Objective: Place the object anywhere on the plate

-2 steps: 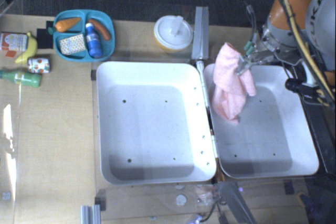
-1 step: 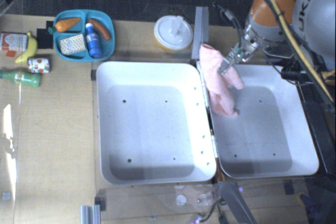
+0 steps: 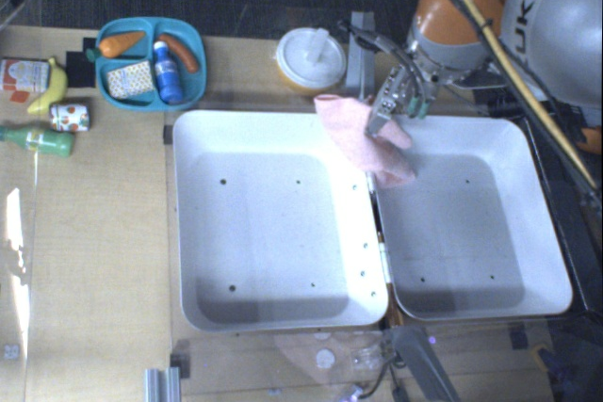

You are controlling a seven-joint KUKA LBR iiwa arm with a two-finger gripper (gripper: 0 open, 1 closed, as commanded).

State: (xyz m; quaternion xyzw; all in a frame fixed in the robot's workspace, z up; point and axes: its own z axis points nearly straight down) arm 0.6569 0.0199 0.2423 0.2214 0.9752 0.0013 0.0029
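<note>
Pink cloth hanging from the gripper over the seam between the bins.

The pink cloth (image 3: 366, 141) drapes across the far rims where the left bin (image 3: 273, 221) and right bin (image 3: 471, 231) meet, pinched at its top by the gripper (image 3: 386, 113). A blue sectioned plate (image 3: 151, 61) sits near the bench's far left corner.

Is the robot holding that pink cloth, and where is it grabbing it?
Yes. The gripper pinches the pink cloth near its top right part; the rest hangs over the bins' shared edge.
</note>
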